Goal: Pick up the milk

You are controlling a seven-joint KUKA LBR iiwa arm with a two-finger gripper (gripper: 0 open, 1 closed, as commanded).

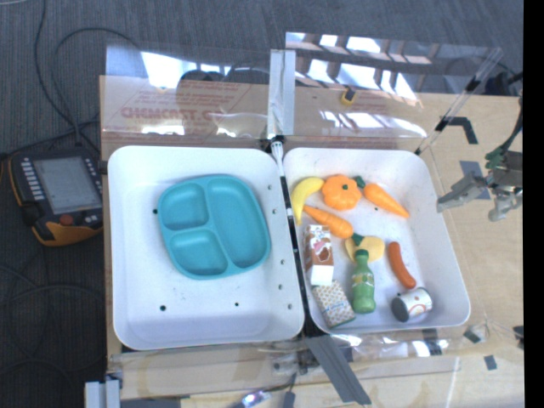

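Right bin [442,253]: milk [320,256], fingers [497,195] apart.

The milk carton [320,255] stands hemmed in along the right bin's [438,202] left wall, a carrot [328,220] touching its top end and a snack box [332,303] at its lower end. A green bottle [363,282] stands near its right side. Open floor lies along the bin's right wall and upper right corner.

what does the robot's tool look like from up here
The tool looks pale grey and metallic, made of angular blocky parts, with a small dark green piece above it. Markings and cables are too blurred to tell.
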